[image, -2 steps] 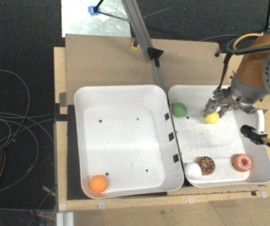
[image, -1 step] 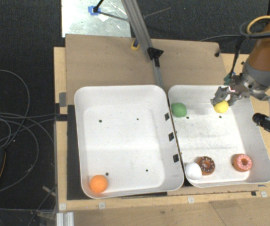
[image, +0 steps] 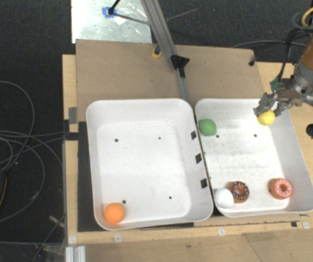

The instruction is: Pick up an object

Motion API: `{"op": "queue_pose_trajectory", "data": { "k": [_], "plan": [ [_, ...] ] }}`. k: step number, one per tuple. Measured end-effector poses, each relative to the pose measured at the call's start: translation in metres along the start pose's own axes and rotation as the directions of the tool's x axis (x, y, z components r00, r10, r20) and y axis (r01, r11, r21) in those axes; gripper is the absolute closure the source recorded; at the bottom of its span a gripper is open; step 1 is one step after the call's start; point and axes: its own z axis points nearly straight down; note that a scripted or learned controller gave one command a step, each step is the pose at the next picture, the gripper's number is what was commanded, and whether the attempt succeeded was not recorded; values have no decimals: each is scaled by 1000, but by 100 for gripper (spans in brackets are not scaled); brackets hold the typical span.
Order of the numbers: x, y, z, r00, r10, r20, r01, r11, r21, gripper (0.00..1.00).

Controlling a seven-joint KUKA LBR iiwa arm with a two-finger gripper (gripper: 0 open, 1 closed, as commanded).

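Dark carpet and loose cables surround a brown bench (image: pixel 123 70) bearing two white bins. Along the right bin's (image: pixel 303 162) near edge lie a white ball (image: pixel 223 197), a chocolate doughnut (image: pixel 239 191) and a pink doughnut (image: pixel 281 188); a green ball (image: pixel 207 126) rests by its far left corner. An orange ball (image: pixel 113 213) sits in the left bin's (image: pixel 99 146) near left corner. The gripper (image: pixel 267 109) hangs over the right bin's far right corner, fingers clenched on a yellow ball (image: pixel 266 118), which appears raised off the floor, likely so it clears the rim. The arm reaches in from the right edge, wrist bent downward.
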Motion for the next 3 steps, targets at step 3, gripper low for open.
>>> {"op": "queue_pose_trajectory", "data": {
  "k": [3],
  "plan": [
    [112,-13,-42,1000,-10,-5,10,1000,7,100]
  ]
}}
